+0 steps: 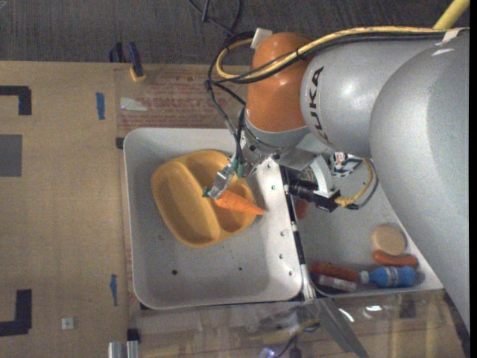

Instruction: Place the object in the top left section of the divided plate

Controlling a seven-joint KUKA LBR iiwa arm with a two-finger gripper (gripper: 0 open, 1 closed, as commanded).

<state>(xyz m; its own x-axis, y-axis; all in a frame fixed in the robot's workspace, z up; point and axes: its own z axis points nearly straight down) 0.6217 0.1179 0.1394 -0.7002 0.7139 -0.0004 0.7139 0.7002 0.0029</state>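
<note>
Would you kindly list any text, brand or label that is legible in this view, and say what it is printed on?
"KUKA": black letters on the grey arm, reading sideways just below the orange band.
Blue-capped bottle in the right-hand bin: its label is too small to read.
Small white tag beside the wrist: markings too blurred to read.

Our arm (387, 110) reaches in from the right of the frame, wrist bent down, gripper (221, 185) at centre.

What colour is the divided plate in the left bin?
The shallow plastic divided plate is yellow-orange, seen best in the camera view, lying in the left white bin.
</note>
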